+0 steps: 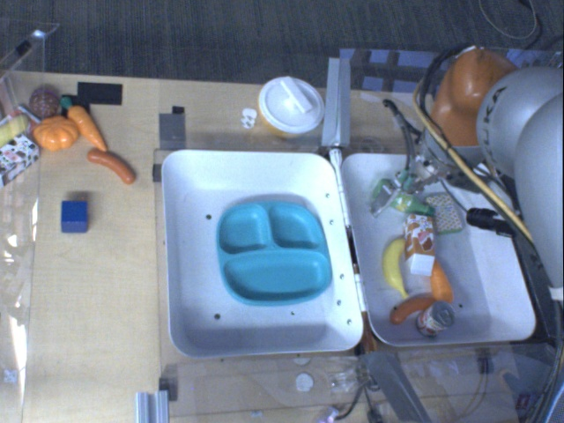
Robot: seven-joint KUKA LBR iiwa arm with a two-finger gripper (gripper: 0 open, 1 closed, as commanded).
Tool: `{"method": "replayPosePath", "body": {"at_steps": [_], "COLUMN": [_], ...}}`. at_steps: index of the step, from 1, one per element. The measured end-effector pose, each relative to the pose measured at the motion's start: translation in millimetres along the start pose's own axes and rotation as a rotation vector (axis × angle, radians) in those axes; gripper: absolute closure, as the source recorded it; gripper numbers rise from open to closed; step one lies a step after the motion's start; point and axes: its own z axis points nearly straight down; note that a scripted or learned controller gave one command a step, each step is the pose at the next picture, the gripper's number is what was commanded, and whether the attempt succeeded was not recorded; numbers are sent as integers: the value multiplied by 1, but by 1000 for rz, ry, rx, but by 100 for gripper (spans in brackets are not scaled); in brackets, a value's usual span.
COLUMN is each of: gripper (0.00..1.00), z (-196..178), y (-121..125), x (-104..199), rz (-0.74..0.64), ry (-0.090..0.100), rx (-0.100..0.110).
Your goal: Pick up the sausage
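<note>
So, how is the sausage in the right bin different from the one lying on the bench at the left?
The sausage in the right bin lies inside the bin, crowded against a banana and a can. The sausage on the bench lies on bare wood, apart from the carrot. The first lies nearly level and is partly hidden; the second slants and shows whole. Both are reddish-orange, long and rounded.

Glossy plastic sausage point(412, 307) (smooth), matt white plastic bins point(189, 263), wooden bench point(88, 307)

my grey arm point(529, 122) leans in from the right, orange band up top, gripper point(404, 186) hanging low and tilted leftward.
</note>
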Motion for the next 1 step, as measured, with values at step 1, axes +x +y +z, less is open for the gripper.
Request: {"method": "replayPosePath", "body": {"at_steps": [1], "gripper": [0], "z": [0], "y": [1], "x": [1], "rz": [-1], "ry": [3], "rx": [0]}}
